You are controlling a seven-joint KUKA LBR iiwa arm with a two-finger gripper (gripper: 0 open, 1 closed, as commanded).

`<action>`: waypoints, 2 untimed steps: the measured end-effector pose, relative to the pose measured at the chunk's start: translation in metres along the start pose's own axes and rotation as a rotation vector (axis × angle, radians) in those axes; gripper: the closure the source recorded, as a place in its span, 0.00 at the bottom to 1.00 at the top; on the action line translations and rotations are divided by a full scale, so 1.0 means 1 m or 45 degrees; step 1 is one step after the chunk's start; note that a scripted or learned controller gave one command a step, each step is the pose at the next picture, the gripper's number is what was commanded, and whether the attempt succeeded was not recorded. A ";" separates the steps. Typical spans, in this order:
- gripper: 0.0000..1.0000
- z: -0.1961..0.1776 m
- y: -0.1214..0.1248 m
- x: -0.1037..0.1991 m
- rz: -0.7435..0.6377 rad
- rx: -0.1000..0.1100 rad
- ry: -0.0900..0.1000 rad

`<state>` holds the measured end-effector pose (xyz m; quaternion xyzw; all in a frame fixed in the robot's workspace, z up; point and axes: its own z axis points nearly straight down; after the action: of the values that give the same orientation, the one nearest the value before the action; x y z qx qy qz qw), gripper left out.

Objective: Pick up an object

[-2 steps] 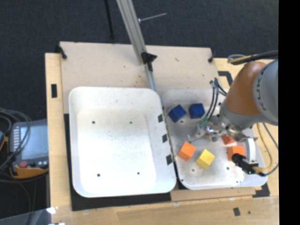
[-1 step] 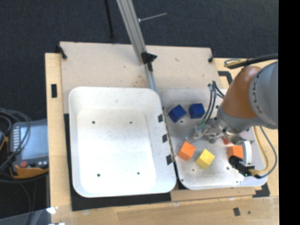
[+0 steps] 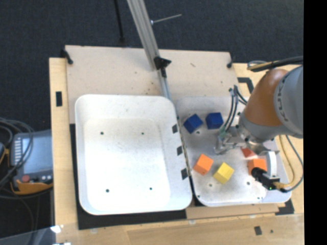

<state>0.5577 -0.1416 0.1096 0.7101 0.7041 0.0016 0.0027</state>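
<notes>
Arm [image 3: 265,106] covers gripper [image 3: 225,143] and orange block [image 3: 258,164] (partly)

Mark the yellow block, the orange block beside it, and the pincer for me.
Yellow plastic cube [image 3: 224,173], camera view, on its top face.
Orange plastic cube [image 3: 204,164], camera view, on its top face.
Pincer [image 3: 223,146], camera view, at the metal fingertip end, above the right bin's floor.

A pale wooden bench [image 3: 56,137] stands on dark carpeted floor [image 3: 51,14]. A slanting aluminium rail [image 3: 143,24] rises from the bench's far side. At left, a grey control pendant [image 3: 30,160] lies among black cables [image 3: 7,129] under even light.
</notes>
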 end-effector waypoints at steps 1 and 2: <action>1.00 -0.062 0.003 0.005 -0.014 -0.001 0.000; 1.00 -0.123 -0.002 0.004 -0.016 -0.003 -0.001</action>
<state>0.5549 -0.1378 0.2331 0.7058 0.7084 0.0022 0.0037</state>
